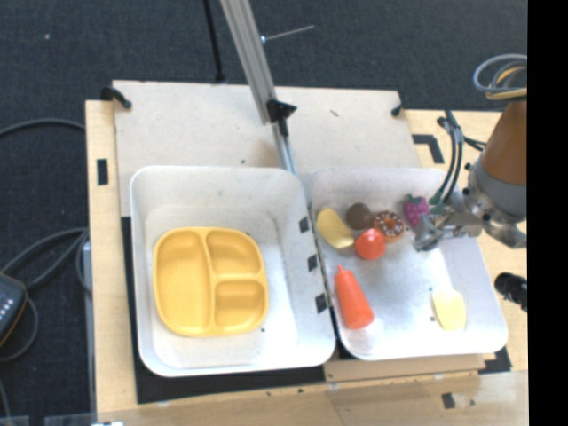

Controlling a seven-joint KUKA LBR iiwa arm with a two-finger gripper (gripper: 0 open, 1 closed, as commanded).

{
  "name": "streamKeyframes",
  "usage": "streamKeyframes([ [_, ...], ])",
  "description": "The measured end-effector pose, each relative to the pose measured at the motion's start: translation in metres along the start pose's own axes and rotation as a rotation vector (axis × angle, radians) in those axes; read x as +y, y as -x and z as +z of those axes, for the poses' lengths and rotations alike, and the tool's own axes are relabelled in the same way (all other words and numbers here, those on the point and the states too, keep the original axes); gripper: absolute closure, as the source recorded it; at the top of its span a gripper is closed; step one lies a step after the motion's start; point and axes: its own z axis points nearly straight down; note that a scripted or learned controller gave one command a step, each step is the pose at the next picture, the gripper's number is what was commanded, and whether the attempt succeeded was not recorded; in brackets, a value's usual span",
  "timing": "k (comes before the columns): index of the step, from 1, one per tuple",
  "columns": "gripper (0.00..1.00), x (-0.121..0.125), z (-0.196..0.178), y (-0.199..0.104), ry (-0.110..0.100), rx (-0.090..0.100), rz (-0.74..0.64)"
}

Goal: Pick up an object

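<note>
The arm is reaching in from the right, and the gripper (428,235) is hanging low over the right bin (470,273), near its far right part. The fingers are pointing left toward the cluster of objects; whether they are spread or pressed together cannot be told, and nothing is showing between them.

Just left of the gripper, close beside the fingertips, a small magenta object (415,209) with a bumpy surface is lying. Further left a speckled ring-shaped piece (389,224) is sitting next to a round orange-red ball (370,244), smooth and matte. Beyond those a dark brown rounded object (358,214) is touching a pale yellow oval piece (335,228), whose long axis is running diagonally from far-left to near-right.

Below and left of the gripper an orange-red cone-like object (352,298) is lying flat, narrow end pointing away toward the far edge, long axis nearly front to back. Below the gripper a pale yellow smooth lump (449,310) is resting, well apart.

Far left, in the left bin (151,193), a yellow plastic divided plate (211,280) with three compartments is sitting
</note>
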Motion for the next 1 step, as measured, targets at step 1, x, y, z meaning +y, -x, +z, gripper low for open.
streamKeyframes([
  [1,1.0,0.0007,-0.0105,0.0012,0.002,-0.003,-0.006],
])
